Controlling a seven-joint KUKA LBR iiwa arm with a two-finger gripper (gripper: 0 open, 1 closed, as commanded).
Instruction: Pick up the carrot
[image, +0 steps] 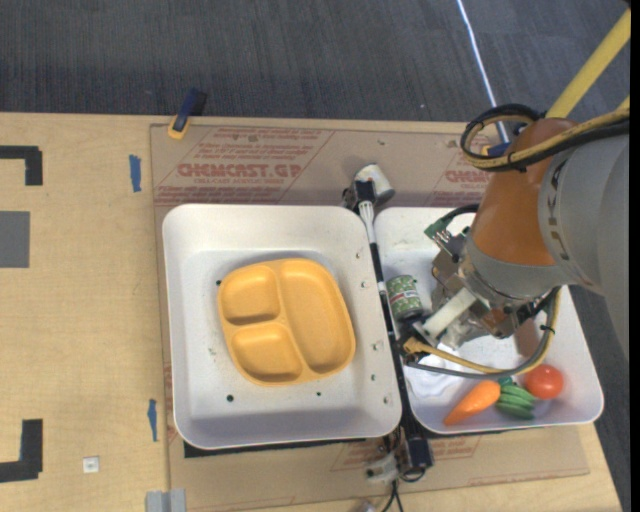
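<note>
Lying in the right bin (588, 395), the carrot (473, 400) is close to the bin's near edge, the one nearest the camera. Its fat end points right. Its thin tip points left and down toward that edge. It lies loose on the white floor. A green piece (517, 400) touches its fat end. I cannot tell if it is the carrot's top or another toy. A red tomato (545, 381) sits just beside the green piece, by the bin's near right corner.

The arm (530, 200) reaches in from the right and hangs over the middle of the right bin. The claw (497, 322) is under the orange wrist, above the bin floor. The carrot is near it but apart from it, closer to the near edge. The wrist hides the claw, so I cannot tell if it is wide or narrow.

A small green can (404, 296) is by the left edge of the right bin, near the claw. A black and white tool (368, 188) lies at the far edge, where the two bins meet.

The left bin (185, 300) has a yellow plate (287, 320) in its middle. The plate has three parts. Both bins rest on a brown board (250, 160) on the bench (70, 300). A small blue and yellow clip (186, 112) lies at the board's far left corner.
</note>
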